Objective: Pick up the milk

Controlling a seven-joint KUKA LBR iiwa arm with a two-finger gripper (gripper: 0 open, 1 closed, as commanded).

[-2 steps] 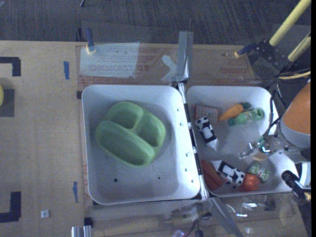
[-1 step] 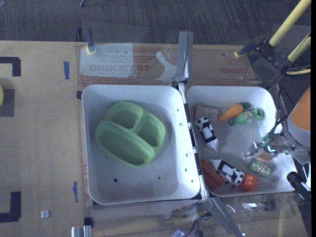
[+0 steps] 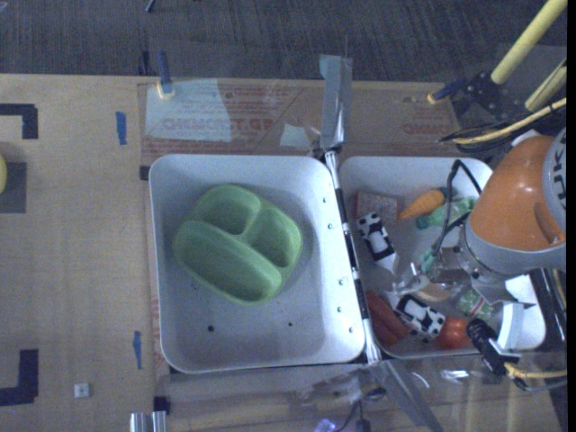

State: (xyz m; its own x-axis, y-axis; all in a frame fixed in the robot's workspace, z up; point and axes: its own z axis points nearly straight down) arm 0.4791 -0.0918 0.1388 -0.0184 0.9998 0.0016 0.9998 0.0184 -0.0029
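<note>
You see a wooden worktop [image 3: 72, 268] with two white bins, a green divided plate [image 3: 238, 241] in the left bin [image 3: 171, 187]. The claw [image 3: 432, 273] hangs over the right bin [image 3: 360, 174]; its state you cannot tell. One cow-patterned milk carton [image 3: 376, 238] lies beside the divider, another [image 3: 420, 314] beneath the claw.

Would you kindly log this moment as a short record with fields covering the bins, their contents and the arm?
left bin: holds a green divided plate
right bin: holds two cow-patterned milk cartons, a carrot, a red item and a tomato-like piece
arm: reaching in over the right bin from the right
gripper: low among the toys, between the two cartons
jaws: state unclear from this view
milk: not seen lifted
</note>
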